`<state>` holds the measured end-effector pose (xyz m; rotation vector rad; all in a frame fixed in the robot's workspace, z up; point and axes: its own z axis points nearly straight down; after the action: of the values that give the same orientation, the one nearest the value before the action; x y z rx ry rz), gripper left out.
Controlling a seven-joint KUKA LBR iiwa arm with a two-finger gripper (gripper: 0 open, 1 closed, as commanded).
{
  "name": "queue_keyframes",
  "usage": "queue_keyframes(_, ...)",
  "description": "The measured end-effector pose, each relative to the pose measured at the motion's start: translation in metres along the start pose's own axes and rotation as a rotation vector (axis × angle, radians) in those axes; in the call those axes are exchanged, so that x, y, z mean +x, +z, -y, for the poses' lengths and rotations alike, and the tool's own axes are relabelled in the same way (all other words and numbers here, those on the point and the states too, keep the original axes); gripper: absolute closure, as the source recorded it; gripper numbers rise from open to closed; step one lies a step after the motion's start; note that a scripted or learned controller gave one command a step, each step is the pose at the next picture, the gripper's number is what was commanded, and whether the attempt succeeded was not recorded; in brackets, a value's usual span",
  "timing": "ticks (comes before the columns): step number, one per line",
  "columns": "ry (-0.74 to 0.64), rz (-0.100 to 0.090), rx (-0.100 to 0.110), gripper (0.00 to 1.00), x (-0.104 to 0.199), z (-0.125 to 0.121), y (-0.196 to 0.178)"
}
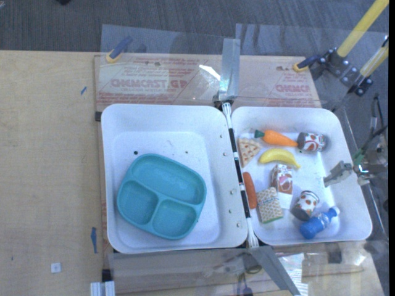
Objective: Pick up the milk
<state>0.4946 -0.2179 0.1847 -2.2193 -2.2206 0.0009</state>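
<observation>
The milk (282, 179), a small red and white carton, stands in the middle of the right bin (355, 217). It is just below a yellow banana (279, 157) and above a tan patterned box (269, 205). My gripper (338, 173) hangs at the right rim of that bin. It is well to the right of the milk, apart from it, and nothing shows in its hold.
The right bin also holds a carrot (276, 138), a pizza slice (248, 150), a red sausage (249, 189), two tipped cans (311, 142) (305, 204) and a blue bottle (318, 222). A teal divided plate (162, 195) lies in the left bin (117, 125).
</observation>
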Motion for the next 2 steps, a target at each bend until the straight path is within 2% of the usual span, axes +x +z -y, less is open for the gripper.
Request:
queue_keyframes(1, -0.138, 0.000, 0.000, 0.00, 0.062, 0.011, 0.042)
queue_keyframes(2, -0.167, 0.007, -0.036, 0.00, 0.095, -0.030, 0.069)
